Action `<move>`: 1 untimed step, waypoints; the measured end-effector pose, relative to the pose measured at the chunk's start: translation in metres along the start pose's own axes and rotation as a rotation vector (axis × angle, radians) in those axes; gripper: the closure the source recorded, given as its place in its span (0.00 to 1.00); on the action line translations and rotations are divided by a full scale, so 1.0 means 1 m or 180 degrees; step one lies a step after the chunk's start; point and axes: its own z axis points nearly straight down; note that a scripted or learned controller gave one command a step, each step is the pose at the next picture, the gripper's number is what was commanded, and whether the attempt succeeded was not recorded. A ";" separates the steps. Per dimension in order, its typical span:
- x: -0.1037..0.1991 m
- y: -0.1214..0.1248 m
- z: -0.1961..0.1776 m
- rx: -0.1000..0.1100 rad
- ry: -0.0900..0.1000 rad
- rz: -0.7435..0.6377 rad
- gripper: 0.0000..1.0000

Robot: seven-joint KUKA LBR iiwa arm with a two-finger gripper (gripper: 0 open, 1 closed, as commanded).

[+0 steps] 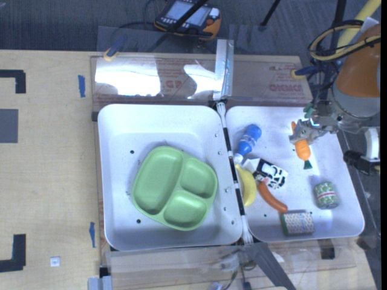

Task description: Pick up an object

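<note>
Seemingly the two-finger gripper [310, 127] in the upper right of the frame sits just above a small orange carrot-shaped toy [303, 148] in the right white bin [354, 222]; whether it is clenched cannot be told. The carrot's long axis runs roughly top to bottom, green tip lowermost. A good grasp would pinch across its narrow width and lift straight up.
</note>
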 end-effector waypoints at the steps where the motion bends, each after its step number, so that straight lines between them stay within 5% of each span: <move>1: 0.010 0.046 -0.007 -0.0005 -0.0005 0.0663 1.00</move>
